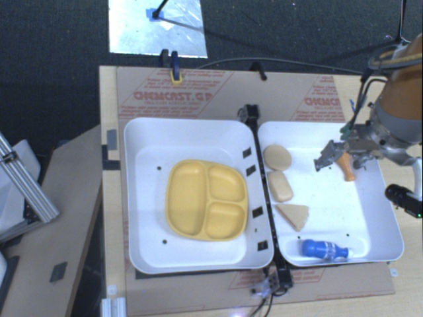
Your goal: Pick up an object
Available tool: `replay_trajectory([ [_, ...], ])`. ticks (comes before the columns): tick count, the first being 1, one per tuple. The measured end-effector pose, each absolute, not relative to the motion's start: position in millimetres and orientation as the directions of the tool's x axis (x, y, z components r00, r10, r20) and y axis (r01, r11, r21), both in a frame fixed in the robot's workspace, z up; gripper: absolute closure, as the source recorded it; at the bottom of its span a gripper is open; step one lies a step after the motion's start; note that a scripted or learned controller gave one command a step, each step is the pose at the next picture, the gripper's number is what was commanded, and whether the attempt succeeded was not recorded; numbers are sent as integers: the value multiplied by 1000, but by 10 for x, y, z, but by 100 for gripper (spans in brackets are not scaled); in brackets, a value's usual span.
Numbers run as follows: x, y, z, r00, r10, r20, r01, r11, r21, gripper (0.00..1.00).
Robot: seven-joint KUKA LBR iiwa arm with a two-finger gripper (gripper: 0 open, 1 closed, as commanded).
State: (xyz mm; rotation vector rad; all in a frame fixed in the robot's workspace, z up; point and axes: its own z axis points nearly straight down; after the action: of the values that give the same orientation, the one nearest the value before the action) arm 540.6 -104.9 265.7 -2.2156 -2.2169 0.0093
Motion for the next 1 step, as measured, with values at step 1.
replay_trajectory([
  [1, 5426, -1048, 2717, -3, 1000, 0, 1000, 3, 2, 0],
])
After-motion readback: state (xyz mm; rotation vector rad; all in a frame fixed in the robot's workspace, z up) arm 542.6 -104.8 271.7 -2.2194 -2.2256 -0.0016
